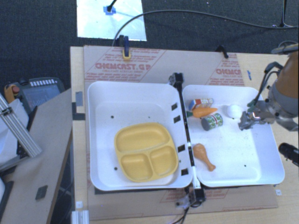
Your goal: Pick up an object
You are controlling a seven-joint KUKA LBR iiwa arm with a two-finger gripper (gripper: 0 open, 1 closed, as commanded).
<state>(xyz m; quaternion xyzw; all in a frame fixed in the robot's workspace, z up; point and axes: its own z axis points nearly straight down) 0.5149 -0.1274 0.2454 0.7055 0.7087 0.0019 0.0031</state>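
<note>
"CHEMCAST" is read on the board (122,65) under the bins, while the jaws (246,123), their state untellable, are seen at the right bin's (266,169) three-o'clock edge.

Arm (285,90) at right, claw (247,121) lowered

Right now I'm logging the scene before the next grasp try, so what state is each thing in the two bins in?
yellow divided tray: flat, right way up, in the left bin.
can: on its side, in the right bin.
carrot: lying flat, against the can.
small carton: lying beside the carrot.
white ball: resting loose.
chicken drumstick: lying flat, apart from the rest.
gripper: above the right bin, holding nothing visible.
</note>
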